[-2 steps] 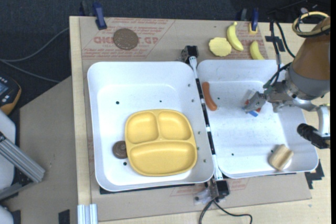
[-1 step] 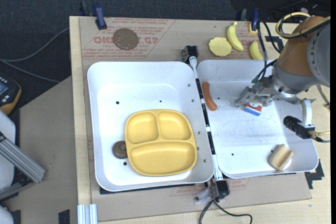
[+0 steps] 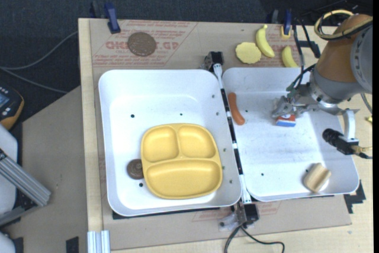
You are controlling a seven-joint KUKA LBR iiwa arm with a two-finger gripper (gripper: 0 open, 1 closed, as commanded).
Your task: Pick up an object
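My gripper [image 3: 286, 108] hangs low over the right bin [image 3: 266, 186], near its upper middle. Directly beneath its tip lies a small red, white and blue block [image 3: 286, 121], touching or nearly touching it. Whether the block is gripped cannot be made out. An orange-red sausage [image 3: 236, 108] lies along the right bin's left wall. A tan bread roll [image 3: 316, 177] rests in that bin's near right corner. In the left bin [image 3: 118, 103] sit a yellow divided plate [image 3: 180, 160] and a brown disc [image 3: 135, 169] at the plate's left edge.
On the bench behind the bins lie two yellow bananas [image 3: 266, 41] [image 3: 288, 57], a yellow round piece [image 3: 248, 53] and a brown disc [image 3: 141, 43]. The grey arm with its orange band [image 3: 340, 59] comes in over the right bin's far right corner.
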